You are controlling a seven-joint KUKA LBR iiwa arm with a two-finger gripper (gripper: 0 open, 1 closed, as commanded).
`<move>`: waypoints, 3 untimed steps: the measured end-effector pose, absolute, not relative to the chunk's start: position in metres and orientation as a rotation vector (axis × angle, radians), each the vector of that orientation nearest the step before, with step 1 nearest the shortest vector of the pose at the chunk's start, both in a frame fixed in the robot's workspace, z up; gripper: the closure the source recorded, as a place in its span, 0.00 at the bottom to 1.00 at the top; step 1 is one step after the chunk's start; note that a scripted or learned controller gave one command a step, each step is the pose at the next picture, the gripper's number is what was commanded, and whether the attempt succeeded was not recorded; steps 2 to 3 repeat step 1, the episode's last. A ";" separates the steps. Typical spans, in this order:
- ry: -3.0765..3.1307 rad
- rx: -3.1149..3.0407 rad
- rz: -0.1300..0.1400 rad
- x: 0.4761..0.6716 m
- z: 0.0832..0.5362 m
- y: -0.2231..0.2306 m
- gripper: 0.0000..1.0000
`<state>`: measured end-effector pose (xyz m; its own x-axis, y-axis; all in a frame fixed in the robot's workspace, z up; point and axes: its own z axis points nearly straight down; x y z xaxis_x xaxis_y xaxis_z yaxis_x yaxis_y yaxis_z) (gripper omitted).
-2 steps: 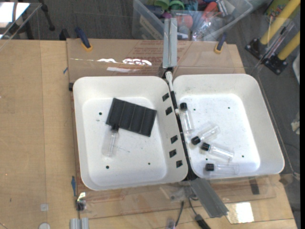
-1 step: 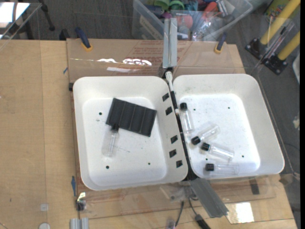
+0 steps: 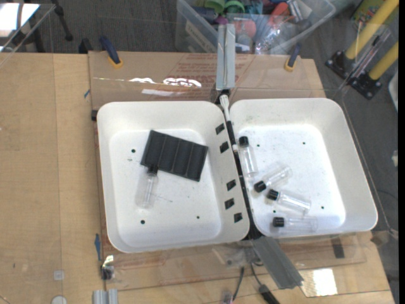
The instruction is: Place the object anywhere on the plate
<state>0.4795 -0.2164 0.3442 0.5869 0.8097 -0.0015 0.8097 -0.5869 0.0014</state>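
A black ribbed plate [image 3: 175, 155] lies flat in the left bin [image 3: 105, 176], slightly turned, toward the bin's back. A clear vial [image 3: 147, 189] lies on the bin floor just in front of the plate's near left corner, with its dark cap end touching or nearly touching the plate's edge. In the right bin [image 3: 356, 170] lie several clear vials with black caps: one [image 3: 247, 156] near the divider, one [image 3: 274, 177] at the middle, one [image 3: 290, 201] below it and one [image 3: 295, 223] near the front wall.
A row of black clips [image 3: 228, 176] runs along the ridge between the bins. Behind the bins stands a clear tub of coloured items [image 3: 253, 8]. Bare wooden bench [image 3: 44, 170] lies to the left.
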 end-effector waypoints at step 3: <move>1.153 2.926 -0.005 0.479 0.322 -0.214 1.00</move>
